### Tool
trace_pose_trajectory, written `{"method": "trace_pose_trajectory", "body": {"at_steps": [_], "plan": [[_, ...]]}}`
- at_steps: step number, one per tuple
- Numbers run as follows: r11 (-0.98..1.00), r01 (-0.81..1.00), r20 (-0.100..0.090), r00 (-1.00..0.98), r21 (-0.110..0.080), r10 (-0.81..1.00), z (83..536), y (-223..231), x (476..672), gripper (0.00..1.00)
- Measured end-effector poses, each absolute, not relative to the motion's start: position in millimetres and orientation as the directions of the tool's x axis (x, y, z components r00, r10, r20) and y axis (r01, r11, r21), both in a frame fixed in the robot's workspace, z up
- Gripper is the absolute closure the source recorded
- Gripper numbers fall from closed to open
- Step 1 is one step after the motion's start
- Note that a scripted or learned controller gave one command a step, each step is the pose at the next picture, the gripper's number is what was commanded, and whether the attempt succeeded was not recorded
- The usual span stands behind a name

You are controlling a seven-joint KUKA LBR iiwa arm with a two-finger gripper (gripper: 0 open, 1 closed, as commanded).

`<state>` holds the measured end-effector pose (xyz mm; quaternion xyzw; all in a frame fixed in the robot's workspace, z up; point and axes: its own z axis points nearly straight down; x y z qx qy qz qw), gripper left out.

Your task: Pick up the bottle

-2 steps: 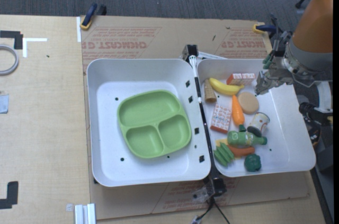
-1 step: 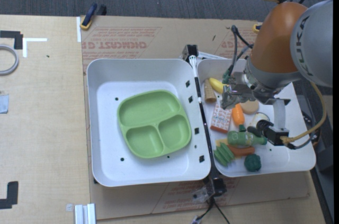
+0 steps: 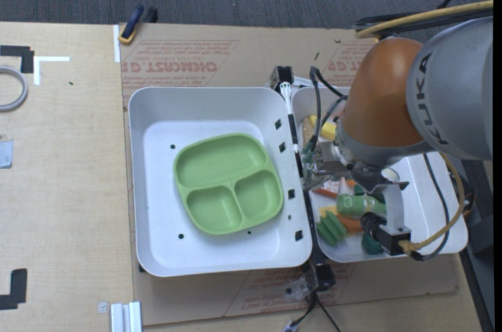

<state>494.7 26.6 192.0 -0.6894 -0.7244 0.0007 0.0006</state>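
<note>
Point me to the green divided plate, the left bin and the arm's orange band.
green divided plate (image 3: 227, 183), camera view, on the ridge where its compartments meet
left bin (image 3: 157, 189), camera view, bare floor left of the plate
orange band (image 3: 380, 95), camera view, middle of its curved surface

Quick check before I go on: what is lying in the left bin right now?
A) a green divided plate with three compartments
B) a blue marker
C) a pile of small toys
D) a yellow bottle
A: the green divided plate lies flat in the middle of the left bin, its three compartments facing up, while the arm hangs over the right bin, where the small items are.
</note>
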Motion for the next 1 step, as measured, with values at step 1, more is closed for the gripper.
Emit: {"method": "trace_pose_trajectory", "body": {"at_steps": [1], "plan": [[0.181, 0.984, -0.001, -0.181, 0.000, 0.984, 192.0, 96.2, 505.0, 1.00]]}}
